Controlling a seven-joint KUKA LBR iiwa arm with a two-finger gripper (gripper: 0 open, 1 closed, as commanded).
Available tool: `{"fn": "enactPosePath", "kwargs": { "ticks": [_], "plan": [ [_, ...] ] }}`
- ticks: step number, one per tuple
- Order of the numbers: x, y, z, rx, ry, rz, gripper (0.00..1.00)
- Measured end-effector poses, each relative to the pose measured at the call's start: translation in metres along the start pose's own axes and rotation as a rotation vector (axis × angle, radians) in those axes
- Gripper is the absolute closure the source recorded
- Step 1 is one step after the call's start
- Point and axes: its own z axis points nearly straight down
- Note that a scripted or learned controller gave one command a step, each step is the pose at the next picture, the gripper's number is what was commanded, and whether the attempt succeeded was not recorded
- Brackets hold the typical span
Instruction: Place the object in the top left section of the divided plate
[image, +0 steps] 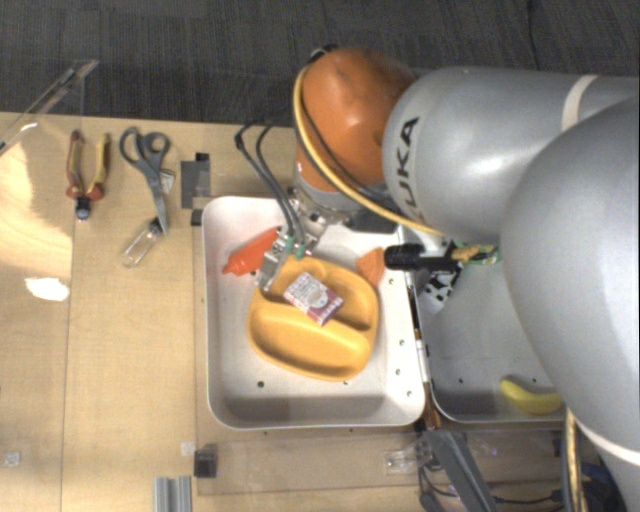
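over the left of two white bins (225, 330), one grey arm (500, 150) with an orange band reaches in from the right, and its gripper (283, 255) hangs low at the upper left corner of one yellow divided plate (312, 325). the gripper tip sits just above the plate's rim, with small green and metal parts showing; whether it is spread or closed cannot be made out, and nothing can be seen held in it.

one small packet (313, 297), pink and white with print, lies in the upper part of the plate, tilted, just right of the gripper tip. the plate shows a large lower section and smaller upper ones; the packet lies in the upper area, but which exact compartment is hard to tell.

one orange-red object (248, 255) lies on the bin floor beside the plate's upper left, touching or nearly touching the gripper. one more orange piece (371, 263) peeks out at the plate's upper right, next to a black part of the arm.

the right bin (470, 400) holds one yellow banana-like object (530, 397) near its lower edge, mostly under the arm.

on the wooden bench (100, 380) to the left lie one pair of red-handled pliers (85, 175), one pair of grey scissors (150, 170) and one small black block (196, 180).
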Motion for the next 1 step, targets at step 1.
{"fn": "enactPosePath", "kwargs": {
  "ticks": [1],
  "plan": [
    [-0.0015, 0.0015, -0.0125, -0.007, -0.004, 0.001, 1.00]
  ]
}}
